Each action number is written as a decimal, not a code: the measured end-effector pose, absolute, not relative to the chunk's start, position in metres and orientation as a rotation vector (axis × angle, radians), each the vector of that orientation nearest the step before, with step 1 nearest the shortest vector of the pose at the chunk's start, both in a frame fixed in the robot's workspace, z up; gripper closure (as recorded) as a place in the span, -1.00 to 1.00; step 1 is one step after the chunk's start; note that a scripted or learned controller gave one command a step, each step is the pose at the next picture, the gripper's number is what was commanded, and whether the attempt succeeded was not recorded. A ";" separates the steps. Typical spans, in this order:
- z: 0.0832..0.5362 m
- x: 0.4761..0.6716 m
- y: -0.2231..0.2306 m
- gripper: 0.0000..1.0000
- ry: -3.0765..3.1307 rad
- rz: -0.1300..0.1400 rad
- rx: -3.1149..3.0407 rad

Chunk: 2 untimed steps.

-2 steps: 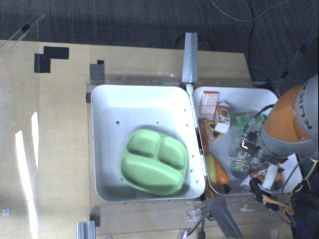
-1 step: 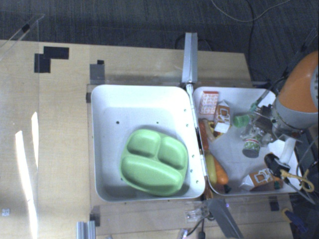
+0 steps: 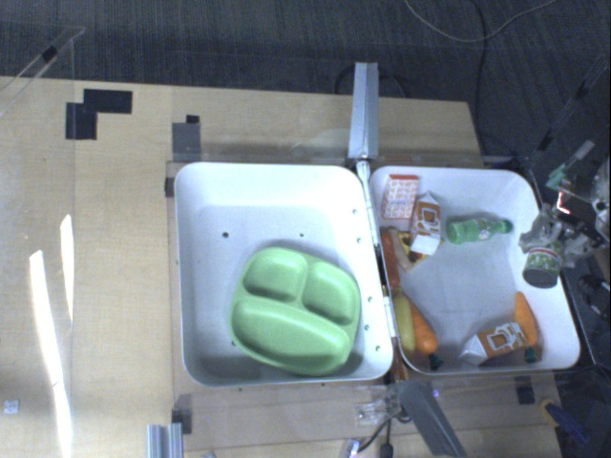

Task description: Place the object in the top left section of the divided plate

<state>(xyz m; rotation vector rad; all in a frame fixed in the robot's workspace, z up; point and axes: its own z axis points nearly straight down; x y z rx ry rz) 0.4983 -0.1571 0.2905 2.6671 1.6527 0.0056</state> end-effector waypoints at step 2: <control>0.277 0.507 -0.150 1.00 1.908 0.005 2.491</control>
